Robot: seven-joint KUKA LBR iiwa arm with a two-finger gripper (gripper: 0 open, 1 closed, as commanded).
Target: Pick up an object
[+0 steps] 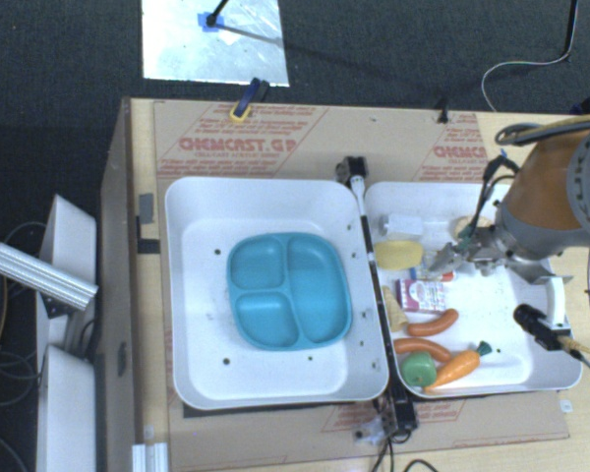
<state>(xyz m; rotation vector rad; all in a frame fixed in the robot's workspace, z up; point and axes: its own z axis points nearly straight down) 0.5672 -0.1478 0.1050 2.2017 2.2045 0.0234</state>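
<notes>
White bins sat side by side on a desk covered with printed brown cardboard. The left bin held a blue plate with three compartments, lying flat near its middle. The right bin held a cluster of toy foods along its left side. A pale yellow piece lay at the far left of that bin, just beside the divider. A small carton with purple and red print lay just near of it. Nearer still came two sausages, one angled up to the right, the other lying almost level. A green round fruit sat at the near left corner, touching a carrot with a green top that pointed right. A clear or whitish item lay at the far edge, too blurred to name.

The grey arm with its orange band reached in from the right over the right bin. Its fingers pointed left, low over the bin, between the yellow piece and the carton. How far they were spread could not be told, and nothing was seen held between them.
</notes>
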